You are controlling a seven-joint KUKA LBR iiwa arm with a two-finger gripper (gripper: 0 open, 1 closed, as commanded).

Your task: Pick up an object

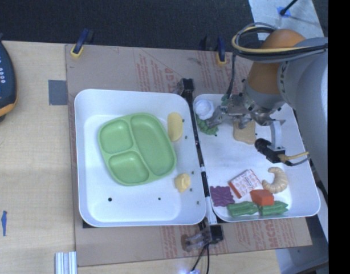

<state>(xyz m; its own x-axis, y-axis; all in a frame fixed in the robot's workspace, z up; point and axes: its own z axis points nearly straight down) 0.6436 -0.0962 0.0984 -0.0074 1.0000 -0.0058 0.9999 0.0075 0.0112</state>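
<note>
The right bin [223, 160] holds several toy foods: a purple grape bunch [222, 195], a red-and-white packet [244, 182], a tan shrimp-like piece [276, 179], a red block [262, 197] and green beans [257, 209] along its near edge. At its far end lie a white cup [203, 107], a green leafy piece [208, 127] and a tan flat piece [244, 133]. My gripper [239, 114] hangs low over that far end, between the cup and the tan piece. Its metal body hides what is beneath it.
The left bin [84, 153] holds a green divided plate [136, 148] and two yellow pieces [174, 126] [182, 181]. A black part with an orange cable [270, 149] hangs off the arm over the right bin. Clamps [220, 53] sit on the far cardboard edge, and a pendant [1, 79] lies far left.
</note>
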